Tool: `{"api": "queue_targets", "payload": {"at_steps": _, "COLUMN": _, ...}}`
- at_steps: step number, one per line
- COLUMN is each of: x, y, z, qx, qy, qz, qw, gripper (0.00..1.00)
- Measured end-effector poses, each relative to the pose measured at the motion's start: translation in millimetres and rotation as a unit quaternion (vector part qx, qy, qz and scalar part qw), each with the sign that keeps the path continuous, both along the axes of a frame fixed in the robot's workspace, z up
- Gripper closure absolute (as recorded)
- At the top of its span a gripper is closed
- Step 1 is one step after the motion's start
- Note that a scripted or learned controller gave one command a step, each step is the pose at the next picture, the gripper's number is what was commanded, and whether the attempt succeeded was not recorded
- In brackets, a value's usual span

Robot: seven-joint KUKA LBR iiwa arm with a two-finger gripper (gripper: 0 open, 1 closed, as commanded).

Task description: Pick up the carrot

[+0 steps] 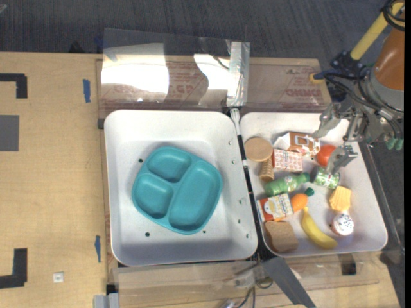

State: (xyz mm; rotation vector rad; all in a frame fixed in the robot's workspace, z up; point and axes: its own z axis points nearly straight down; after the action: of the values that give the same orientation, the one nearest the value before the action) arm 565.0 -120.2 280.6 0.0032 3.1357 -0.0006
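The metal fingers point(338, 145) hang spread apart, pinching nothing. Below and left of them the carrot point(299, 202) lies in the right bin point(379, 226): a smooth, stubby orange plastic piece, its long axis unclear.

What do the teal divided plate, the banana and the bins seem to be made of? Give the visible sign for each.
Teal divided plate: probably moulded plastic, matte, one even colour with rounded compartments.
Banana: likely a plastic toy, smooth and uniformly yellow.
Left bin and right bin: seemingly hard white plastic, slightly glossy, rounded corners.
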Motion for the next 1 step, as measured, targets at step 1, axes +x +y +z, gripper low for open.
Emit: {"api": "queue_targets", "payload": {"at_steps": 1, "x": -9.3, "y": 18.7, "z": -146.9, "qx": 0.0013, "qy": 0.005, "qz": 0.026, "qw": 0.9997, "gripper": 0.00}}
